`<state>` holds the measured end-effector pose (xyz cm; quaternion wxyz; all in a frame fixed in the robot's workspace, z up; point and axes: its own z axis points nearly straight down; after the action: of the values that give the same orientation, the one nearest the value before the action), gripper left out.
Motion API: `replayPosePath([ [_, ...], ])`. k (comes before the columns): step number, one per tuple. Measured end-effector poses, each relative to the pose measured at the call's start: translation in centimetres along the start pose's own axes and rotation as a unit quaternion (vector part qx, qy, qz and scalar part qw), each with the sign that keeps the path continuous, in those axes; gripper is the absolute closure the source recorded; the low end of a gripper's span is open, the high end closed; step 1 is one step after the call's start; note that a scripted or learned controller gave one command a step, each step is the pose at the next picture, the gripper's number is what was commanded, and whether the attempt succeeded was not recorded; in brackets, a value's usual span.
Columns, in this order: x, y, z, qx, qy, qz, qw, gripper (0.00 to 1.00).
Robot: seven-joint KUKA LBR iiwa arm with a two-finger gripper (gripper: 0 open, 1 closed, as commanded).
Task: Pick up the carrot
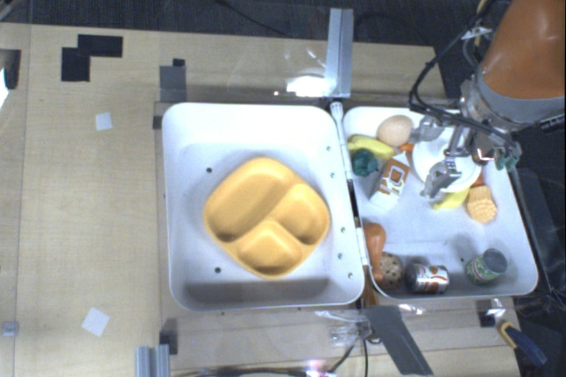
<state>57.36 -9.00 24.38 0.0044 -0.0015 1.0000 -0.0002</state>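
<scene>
The carrot (375, 237), a short orange piece, lies against the left wall of the right bin (522, 235), toward its front. My gripper (442, 178) hangs over the middle of the right bin, just above a yellow banana-like piece (451, 199). It is well to the right of the carrot and a little further back. Nothing of the carrot is touched by the gripper.
The right bin also holds an egg (395, 130), a yellow-green toy (364, 156), a small carton (392, 181), an orange corn-like piece (482, 206), a brown can (429, 278) and a green can (486, 265). A yellow divided plate (265, 214) sits in the left bin (186, 145).
</scene>
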Motion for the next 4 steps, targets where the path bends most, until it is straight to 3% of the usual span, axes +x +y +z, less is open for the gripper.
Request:
replayPosePath([
  [1,4.8,-0.3,11.0,0.0,0.002,0.109,0.994,0.0],
  [2,8.2,-5.1,12.3,0.002,-0.007,0.1,0.995,0.0],
  [3,7.9,-4.9,11.2,0.002,-0.009,0.096,0.9954,1.0],
  [4,5.5,-2.0,15.3,0.001,-0.002,-0.052,0.9987,1.0],
])
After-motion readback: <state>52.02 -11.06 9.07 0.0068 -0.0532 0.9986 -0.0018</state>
